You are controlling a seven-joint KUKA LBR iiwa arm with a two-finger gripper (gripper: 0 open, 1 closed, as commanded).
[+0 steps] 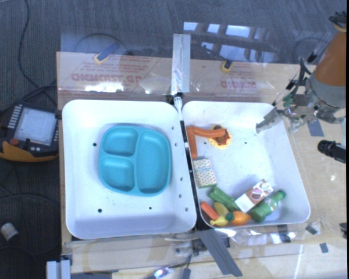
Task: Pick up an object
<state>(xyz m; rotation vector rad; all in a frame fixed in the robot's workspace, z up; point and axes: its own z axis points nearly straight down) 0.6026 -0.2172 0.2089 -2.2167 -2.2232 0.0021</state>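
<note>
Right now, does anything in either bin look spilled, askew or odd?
Nothing looks spilled or broken. The toys sit heaped in the right bin's near corner, a green bottle lying on its side. The blue divided plate lies flat in the left bin.

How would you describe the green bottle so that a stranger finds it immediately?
Look in the right white bin, at its near right corner. The green bottle lies there on its side beside a small carton. It is the one dark green item with a cap.
</note>
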